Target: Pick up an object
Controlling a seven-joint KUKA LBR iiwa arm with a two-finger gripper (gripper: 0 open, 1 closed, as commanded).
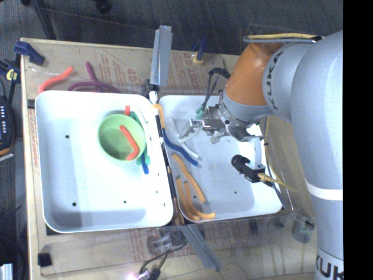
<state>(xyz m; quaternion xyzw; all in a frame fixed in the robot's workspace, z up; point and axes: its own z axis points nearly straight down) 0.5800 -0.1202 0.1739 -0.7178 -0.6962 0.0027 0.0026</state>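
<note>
My gripper [189,128] hangs over the upper left part of the right bin [233,194], its metal fingers [184,135] spread open with nothing between them. Just below and left of it lie a blue curved piece [173,146] and a thin white piece [190,151]. Tan-orange curved strips [190,192] lie along the right bin's lower left side. In the left bin [64,174] sits a green bowl [116,140] with a red-orange bent piece [132,140] on it. Small blue and green pieces [143,162] lie at the bowl's right edge.
A black part with a yellow cable [247,168] hangs from the arm over the right bin's middle. Behind the left bin, on the bench, lie an orange piece [55,79] and a purple cord [93,85]. A grey upright bar [160,54] stands behind the bins' shared edge.
</note>
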